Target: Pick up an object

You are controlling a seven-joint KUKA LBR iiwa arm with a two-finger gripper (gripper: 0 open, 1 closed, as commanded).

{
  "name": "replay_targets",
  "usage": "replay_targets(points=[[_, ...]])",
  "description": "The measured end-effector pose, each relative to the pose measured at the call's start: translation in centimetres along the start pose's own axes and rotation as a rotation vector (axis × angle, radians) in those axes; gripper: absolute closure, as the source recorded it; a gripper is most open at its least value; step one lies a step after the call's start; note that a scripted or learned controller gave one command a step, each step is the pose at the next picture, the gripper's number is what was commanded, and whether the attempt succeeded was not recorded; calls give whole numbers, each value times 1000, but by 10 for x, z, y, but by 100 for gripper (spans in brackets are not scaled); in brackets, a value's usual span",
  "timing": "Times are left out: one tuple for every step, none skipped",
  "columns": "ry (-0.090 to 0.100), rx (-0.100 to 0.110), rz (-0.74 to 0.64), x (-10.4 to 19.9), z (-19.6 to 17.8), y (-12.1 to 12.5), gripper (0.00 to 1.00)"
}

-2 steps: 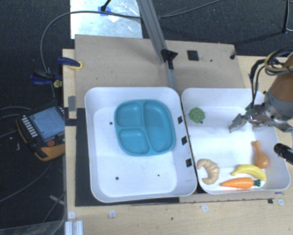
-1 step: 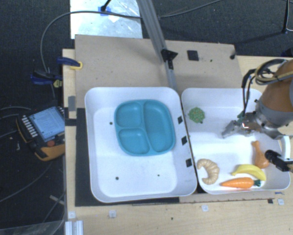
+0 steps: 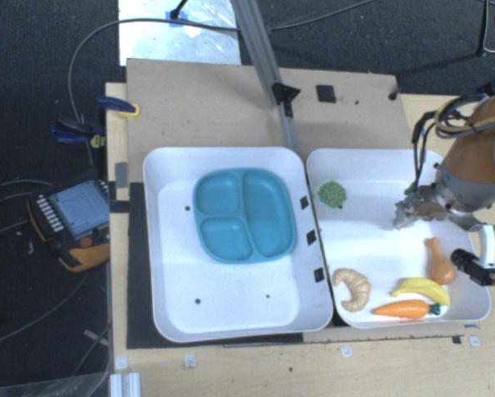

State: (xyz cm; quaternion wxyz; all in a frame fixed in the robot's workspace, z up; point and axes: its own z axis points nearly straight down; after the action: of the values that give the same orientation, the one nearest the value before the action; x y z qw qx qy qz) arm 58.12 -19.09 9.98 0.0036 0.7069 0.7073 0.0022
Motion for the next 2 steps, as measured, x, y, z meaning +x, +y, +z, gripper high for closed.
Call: replay_targets(points=[[0, 3, -4, 2, -44, 3, 100], [0, 1, -6, 12, -97, 4, 100]])
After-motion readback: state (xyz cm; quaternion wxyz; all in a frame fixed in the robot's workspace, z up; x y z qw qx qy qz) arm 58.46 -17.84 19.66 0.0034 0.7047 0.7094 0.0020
